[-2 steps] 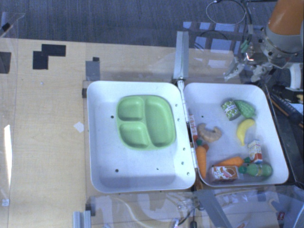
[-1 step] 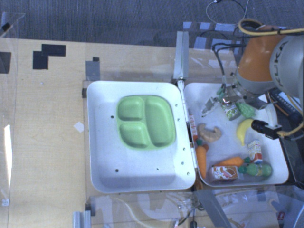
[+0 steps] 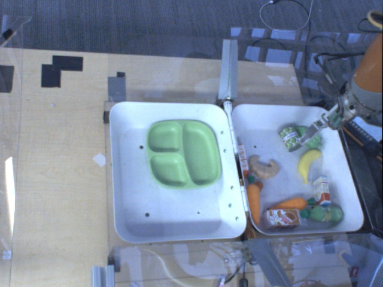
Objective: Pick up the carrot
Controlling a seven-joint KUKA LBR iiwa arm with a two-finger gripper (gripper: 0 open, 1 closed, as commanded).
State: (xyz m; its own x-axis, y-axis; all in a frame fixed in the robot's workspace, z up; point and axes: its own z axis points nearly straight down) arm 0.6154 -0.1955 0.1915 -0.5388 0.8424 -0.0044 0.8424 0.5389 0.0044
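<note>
The bench [image 3: 66,178] is pale wood and carries 2 shallow white bins side by side; the left bin [image 3: 128,214] holds 1 green plate [image 3: 183,153] divided into 3 compartments, sitting near the bin's middle; the right bin [image 3: 353,214] holds all the small items. 1 arm [image 3: 366,82], grey with an orange band, reaches in from the right over the right bin's far right corner; its gripper [image 3: 315,130] hangs at the upper right of that bin, just at a green-and-white wrapped item [image 3: 291,137]; whether the jaws are apart or together cannot be told from this slant, and nothing is plainly seen between them.

In the right bin there are 2 orange carrot-like pieces: 1 carrot [image 3: 254,203] lies lengthwise against the bin's left wall near the front, its green top toward the back; 1 second carrot [image 3: 291,203] lies crosswise near the front, touching a red-brown labelled can [image 3: 281,218] lying on its side. There is 1 yellow banana [image 3: 308,162] right of centre, 1 tan lumpy piece [image 3: 264,168] near the left wall, 1 small white-and-red bottle [image 3: 321,188], and 1 green item [image 3: 328,214] in the front right corner.
</note>
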